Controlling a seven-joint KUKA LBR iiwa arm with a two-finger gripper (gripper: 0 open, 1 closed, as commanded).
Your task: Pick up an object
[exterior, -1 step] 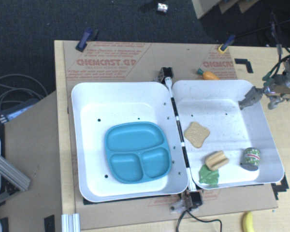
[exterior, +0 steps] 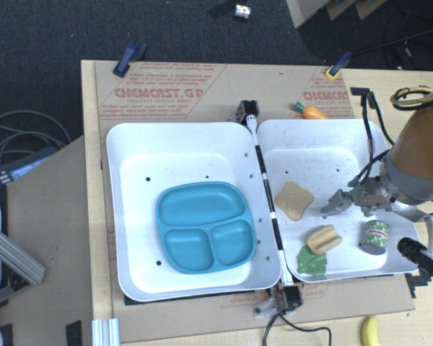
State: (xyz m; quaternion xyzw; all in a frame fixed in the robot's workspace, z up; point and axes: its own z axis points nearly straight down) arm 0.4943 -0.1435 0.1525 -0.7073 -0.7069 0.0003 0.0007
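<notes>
Gripper [exterior: 337, 204] is seen low in the right bin [exterior: 325, 139]; whether its fingers are spread or pressed together cannot be told. Nothing is seen gripped. Candidate objects lie loose on the bin floor: tan slice [exterior: 294, 201] just left of it, tan roll [exterior: 322, 238], green piece [exterior: 312, 262], small can [exterior: 375, 236]. Blue tray [exterior: 205, 225] sits in the left bin [exterior: 130, 193]. Pick judged not yet made; grasp and lift remain.

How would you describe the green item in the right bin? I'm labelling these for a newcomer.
Start at the right bin, the one the arm reaches into. Along its near edge, close to the divider, lies the green item, flat and leaf-like. It touches a tan block and is the bin's only all-green thing.
</notes>
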